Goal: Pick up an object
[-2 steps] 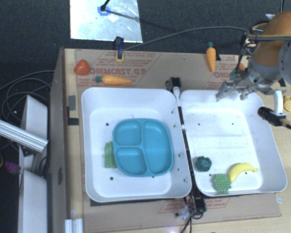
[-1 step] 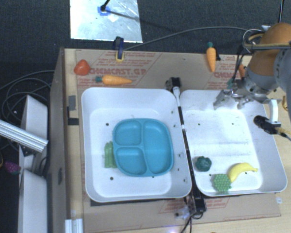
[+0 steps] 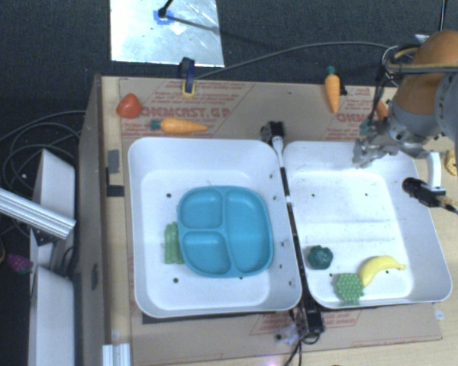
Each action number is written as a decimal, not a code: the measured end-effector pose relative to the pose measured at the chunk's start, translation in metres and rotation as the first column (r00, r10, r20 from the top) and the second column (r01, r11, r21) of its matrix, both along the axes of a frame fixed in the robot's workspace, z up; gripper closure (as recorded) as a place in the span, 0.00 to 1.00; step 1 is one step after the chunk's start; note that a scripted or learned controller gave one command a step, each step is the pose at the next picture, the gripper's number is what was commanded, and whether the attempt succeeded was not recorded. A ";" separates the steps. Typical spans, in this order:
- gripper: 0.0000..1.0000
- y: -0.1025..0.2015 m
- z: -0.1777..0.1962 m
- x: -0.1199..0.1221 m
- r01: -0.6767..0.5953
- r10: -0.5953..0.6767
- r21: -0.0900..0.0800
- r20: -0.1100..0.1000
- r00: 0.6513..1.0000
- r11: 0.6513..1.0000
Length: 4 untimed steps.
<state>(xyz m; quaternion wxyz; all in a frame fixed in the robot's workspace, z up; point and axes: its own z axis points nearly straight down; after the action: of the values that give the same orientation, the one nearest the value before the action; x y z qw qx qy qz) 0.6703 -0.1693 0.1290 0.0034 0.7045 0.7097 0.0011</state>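
- Yellow banana point(image 3: 381, 268) lies in the right bin point(image 3: 435, 239), near its front right corner; green bumpy piece point(image 3: 349, 287) touches its left end, dark teal piece point(image 3: 319, 258) is just beside that.
- Gripper point(image 3: 365, 152) hangs over the same bin's far edge, well apart from all three; nothing held.
- Fingers: too small and dark at this angle, cannot tell how they stand.
- Step in hand, by judgement: approach and choose a target, grasp not begun.
- Teal piece looks like the cleanest pick, with free floor on most sides.
- Banana is workable, probably best gripped across its narrow middle, away from the green piece.
- Arm should travel toward the front of the bin first, then descend straight, staying off the centre divider point(image 3: 284, 197).
- Left bin point(image 3: 149, 204) holds a blue divided tray point(image 3: 224, 229) with a green piece point(image 3: 172, 244) against its left side; poor target, pressed to the tray.
- Carrots point(image 3: 182, 126) on the desk point(image 3: 237, 101) sit outside the bins; ignore them.
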 end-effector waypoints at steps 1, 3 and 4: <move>1.00 0.000 0.011 0.001 -0.002 0.002 -0.002 0.004 1.000 1.000; 0.00 -0.001 0.023 0.002 -0.005 0.005 -0.003 0.007 1.000 1.000; 1.00 -0.001 0.034 0.003 -0.006 0.006 -0.004 0.012 1.000 1.000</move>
<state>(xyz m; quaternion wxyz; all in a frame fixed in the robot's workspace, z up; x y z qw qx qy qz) 0.6734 -0.1702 0.1633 0.0090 0.7022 0.7119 0.0038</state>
